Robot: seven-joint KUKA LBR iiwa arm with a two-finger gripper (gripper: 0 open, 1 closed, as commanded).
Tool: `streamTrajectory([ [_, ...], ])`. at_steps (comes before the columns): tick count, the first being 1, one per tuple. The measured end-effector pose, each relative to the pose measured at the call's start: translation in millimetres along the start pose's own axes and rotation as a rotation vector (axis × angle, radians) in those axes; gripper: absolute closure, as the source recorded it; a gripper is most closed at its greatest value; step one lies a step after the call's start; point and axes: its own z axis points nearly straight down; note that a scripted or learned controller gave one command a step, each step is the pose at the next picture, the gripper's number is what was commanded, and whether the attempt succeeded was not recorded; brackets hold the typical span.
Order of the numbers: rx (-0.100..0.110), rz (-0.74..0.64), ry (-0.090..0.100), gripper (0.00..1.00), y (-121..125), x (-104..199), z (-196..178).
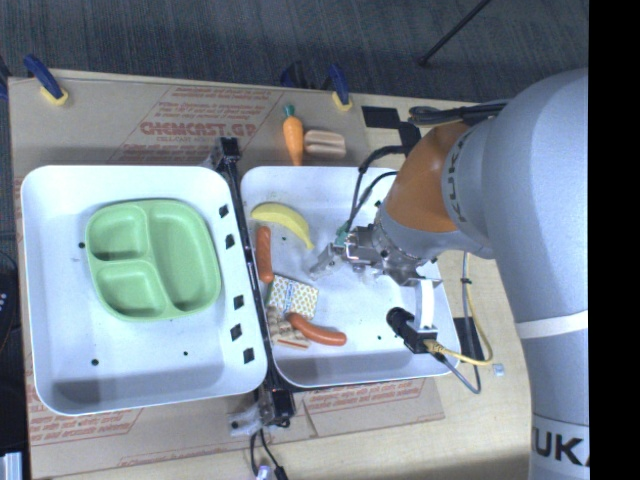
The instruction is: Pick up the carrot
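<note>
The right bin (pixel 400 368) holds a sausage (pixel 318 333), a patterned packet (pixel 293 295), a second sausage (pixel 264 253) and a banana (pixel 283 221); the left bin (pixel 50 268) holds a green divided plate (pixel 152 258); the gripper (pixel 328 261) hovers low inside the right bin, fingers slightly apart, clasping nothing; the carrot (pixel 292 140) lies on the cardboard beyond the right bin's far rim, green top pointing away, beside a wooden block (pixel 325 144).

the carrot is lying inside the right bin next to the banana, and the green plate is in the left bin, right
Not quite. The camera view shows the carrot lying outside the bins, on the cardboard just beyond the right bin's far rim, beside a small tan block. The banana is inside the right bin, and the green plate is indeed in the left bin.
</note>
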Motion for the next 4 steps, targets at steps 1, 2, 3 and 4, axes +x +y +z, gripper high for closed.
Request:
streamTrajectory([
  [1, -0.003, -0.607, -0.003, 0.00, 43, -36, -69],
  [2, -0.002, -0.436, -0.001, 0.00, 99, -28, -6],
  [3, -0.003, -0.440, -0.002, 1.00, 100, -28, -17],
  [4, -0.006, -0.365, -0.003, 1.00, 106, -44, -146],
])
